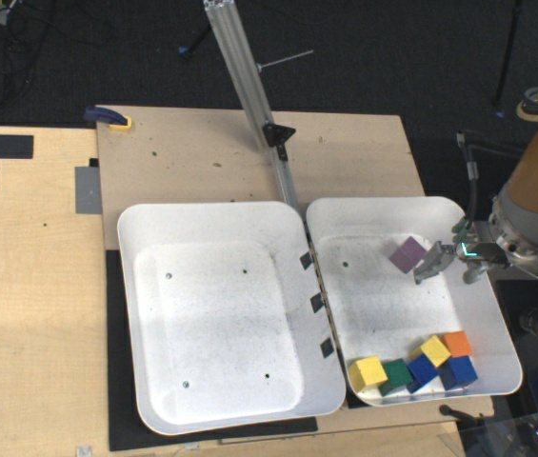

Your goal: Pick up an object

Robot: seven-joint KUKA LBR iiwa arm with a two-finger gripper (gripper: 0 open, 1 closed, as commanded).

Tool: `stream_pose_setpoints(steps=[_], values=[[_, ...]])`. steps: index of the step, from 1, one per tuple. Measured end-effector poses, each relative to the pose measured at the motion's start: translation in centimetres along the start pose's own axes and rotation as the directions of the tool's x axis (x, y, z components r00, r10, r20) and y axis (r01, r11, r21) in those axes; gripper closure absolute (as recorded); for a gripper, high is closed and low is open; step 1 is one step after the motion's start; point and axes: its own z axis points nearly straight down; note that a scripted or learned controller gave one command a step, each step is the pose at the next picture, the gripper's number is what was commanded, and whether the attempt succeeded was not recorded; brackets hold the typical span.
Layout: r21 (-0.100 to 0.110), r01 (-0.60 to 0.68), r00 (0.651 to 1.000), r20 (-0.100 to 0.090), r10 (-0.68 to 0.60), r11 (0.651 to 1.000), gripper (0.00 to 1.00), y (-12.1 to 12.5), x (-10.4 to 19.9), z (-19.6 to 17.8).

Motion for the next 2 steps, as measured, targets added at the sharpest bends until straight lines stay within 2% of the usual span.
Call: stream_pose_setpoints(steps=[1,2], values=[[-0.004,-0.002,1.0,0.001,0.002,1.0,0.0,0.1,-0.1,-0.2],[0.001,-0.001,1.0,0.0,0.001,1.0,0.0,-0.3,-0.6,4.4]])
